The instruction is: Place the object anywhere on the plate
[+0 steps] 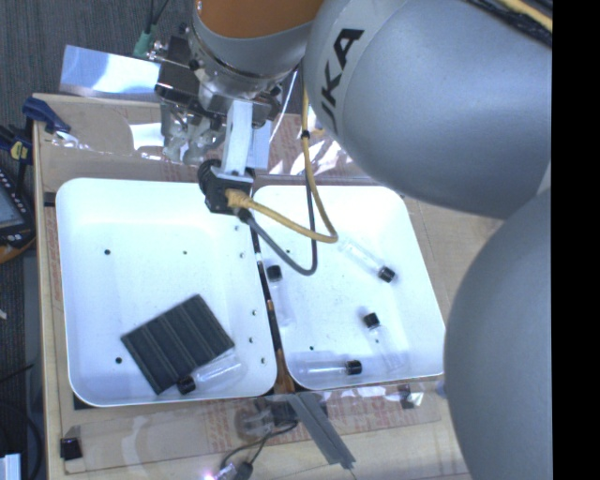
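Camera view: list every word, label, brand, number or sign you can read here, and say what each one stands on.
"KA": dark letters on the grey arm, near the orange band; the rest of the word is cut off by the arm's curve.
Nothing else is readable: the dark ribbed plate and the capped clear vials carry no legible marks.

You cannot make out the gripper (pixel 192 141) fingers, lost in clutter beyond the left bin (pixel 84 225); the arm (pixel 441 103) runs off the top edge and covers the right bin (pixel 422 309) at its far right corner; the clear vials (pixel 328 368) are too faint to outline, only their black caps reading; the dark ribbed plate (pixel 178 342) hides part of one vial (pixel 211 375).
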Robot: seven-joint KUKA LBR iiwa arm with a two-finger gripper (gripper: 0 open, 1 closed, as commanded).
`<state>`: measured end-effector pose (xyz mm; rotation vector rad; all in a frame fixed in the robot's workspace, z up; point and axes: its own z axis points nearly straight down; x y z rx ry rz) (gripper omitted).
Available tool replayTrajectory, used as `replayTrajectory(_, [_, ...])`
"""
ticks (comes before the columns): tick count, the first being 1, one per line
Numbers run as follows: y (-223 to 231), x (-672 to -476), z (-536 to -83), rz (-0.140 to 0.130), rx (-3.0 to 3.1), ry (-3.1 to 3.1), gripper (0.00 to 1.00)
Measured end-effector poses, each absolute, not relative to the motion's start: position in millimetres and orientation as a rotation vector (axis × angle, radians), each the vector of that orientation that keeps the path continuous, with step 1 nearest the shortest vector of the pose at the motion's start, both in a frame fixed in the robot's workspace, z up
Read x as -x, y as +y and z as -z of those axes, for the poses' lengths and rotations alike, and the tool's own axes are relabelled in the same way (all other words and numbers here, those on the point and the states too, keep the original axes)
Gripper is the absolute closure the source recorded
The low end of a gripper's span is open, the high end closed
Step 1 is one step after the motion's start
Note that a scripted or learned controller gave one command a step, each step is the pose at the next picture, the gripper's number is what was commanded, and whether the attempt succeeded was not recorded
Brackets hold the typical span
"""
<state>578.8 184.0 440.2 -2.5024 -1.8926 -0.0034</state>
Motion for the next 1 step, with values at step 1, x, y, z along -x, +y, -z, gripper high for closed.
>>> replayTrajectory(1, [187.4,-578.4,-448.9,0.004,2.490,-1.905,1.00])
